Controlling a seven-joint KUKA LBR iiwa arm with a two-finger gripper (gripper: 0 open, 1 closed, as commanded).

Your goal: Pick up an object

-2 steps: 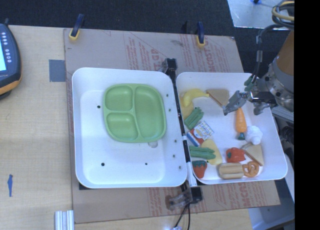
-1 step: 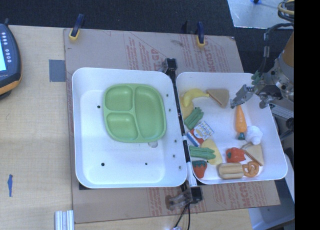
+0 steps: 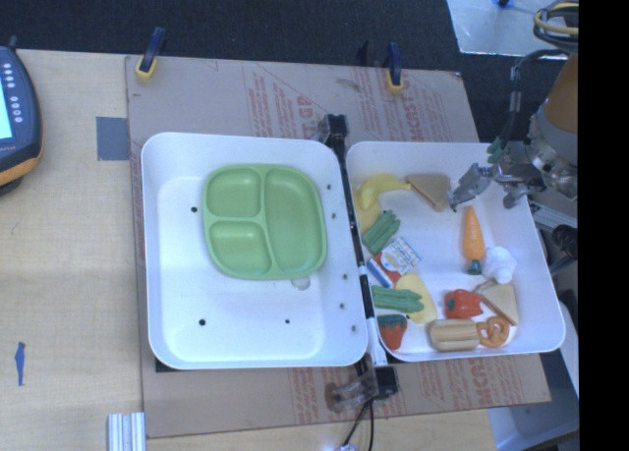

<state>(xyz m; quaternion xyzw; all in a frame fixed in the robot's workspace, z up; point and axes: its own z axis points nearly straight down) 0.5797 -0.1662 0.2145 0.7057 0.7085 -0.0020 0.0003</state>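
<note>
White plastic toys crowd the right bin [image 3: 545,272], while the left bin [image 3: 162,243] carries a green divided plate [image 3: 265,220]; the end effector [image 3: 472,187] hangs over the upper part of the right bin, reaching in from the right, and whether it is apart or together I cannot tell from this slanted view; nothing shows clamped in it, so I judge the pick not yet made; candidates lie close below: a carrot [image 3: 473,234] just beneath and slightly right, a sandwich wedge [image 3: 429,190] just to its left, a banana [image 3: 380,188] further left near the bin wall; lower down sit a garlic bulb [image 3: 500,263], a red pepper [image 3: 462,303], a cheese wedge [image 3: 501,300], a hot dog bun [image 3: 452,335] and a pretzel [image 3: 493,332], with green pickles [image 3: 381,231] and a strawberry [image 3: 392,329] along the left wall; the surface [image 3: 69,272] outside is bare wood; as I read it, the task is at its approach stage; left to do are the descent onto one item, closing on it, and the lift clear of the bin
</note>
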